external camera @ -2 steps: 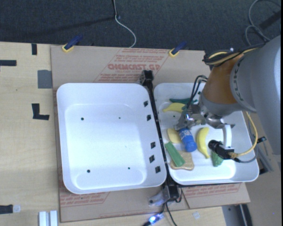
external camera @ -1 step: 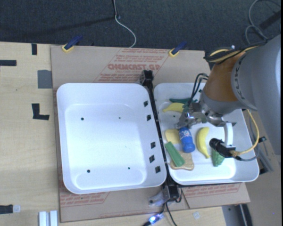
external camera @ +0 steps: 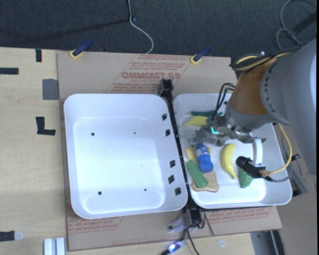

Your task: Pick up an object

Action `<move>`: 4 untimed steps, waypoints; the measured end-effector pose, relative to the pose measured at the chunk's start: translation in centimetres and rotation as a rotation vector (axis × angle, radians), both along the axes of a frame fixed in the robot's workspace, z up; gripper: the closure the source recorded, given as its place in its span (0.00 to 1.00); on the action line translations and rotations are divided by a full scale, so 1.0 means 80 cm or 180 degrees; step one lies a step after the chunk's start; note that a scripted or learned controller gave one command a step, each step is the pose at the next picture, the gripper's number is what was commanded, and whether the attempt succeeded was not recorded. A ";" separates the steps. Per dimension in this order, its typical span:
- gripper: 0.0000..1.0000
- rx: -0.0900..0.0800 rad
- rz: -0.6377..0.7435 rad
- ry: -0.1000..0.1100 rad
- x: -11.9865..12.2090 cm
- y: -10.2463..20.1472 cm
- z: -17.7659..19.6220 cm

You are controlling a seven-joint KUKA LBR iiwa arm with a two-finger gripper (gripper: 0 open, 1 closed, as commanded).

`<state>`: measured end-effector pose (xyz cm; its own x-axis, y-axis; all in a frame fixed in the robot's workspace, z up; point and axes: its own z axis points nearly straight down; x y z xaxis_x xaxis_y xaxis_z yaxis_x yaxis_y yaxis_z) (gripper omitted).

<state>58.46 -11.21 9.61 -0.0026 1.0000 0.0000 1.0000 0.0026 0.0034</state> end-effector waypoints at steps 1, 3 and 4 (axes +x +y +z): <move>0.00 0.0005 -0.0002 0.0049 0.105 0.016 -0.017; 1.00 -0.0006 0.0005 -0.0046 0.094 0.036 0.217; 1.00 -0.0003 0.0004 -0.0034 0.069 0.055 0.364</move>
<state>63.97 -6.83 38.72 -0.0040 1.0000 -0.0010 0.9999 0.0040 0.0140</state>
